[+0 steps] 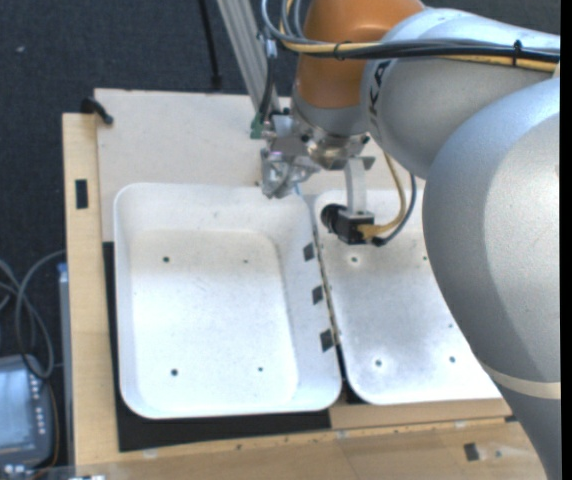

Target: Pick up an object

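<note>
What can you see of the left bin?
The left bin is a shallow white tray that looks like moulded plastic, with rounded corners, a raised rim and a flat, lightly speckled floor bearing a few small dark dots. It lies flat on a black mat on the bench, and its right rim meets the right bin along a seam carrying small dark tabs. The gripper hangs over its far right corner; whether it touches the rim cannot be told.
</note>
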Robot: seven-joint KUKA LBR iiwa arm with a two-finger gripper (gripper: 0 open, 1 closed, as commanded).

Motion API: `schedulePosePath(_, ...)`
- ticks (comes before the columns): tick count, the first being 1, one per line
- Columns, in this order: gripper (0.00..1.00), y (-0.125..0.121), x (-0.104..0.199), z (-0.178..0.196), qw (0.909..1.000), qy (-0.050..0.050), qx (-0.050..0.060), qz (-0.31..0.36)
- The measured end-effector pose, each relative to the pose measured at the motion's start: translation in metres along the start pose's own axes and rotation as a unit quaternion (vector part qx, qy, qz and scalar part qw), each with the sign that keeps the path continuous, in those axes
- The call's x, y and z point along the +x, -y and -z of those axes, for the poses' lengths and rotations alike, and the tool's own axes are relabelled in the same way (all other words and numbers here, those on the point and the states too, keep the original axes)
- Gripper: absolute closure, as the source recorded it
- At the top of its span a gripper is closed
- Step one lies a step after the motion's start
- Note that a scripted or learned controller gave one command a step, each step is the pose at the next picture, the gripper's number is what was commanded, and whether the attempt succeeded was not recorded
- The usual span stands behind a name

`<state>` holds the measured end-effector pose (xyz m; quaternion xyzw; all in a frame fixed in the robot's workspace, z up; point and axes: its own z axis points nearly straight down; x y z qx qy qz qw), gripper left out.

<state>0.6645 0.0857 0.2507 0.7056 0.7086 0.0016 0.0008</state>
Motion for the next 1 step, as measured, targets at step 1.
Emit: schedulePosePath(1, 0.00, 0.0004, -0.0022, -0.0010, 1.0000, 0.003, 0.001, 0.001)
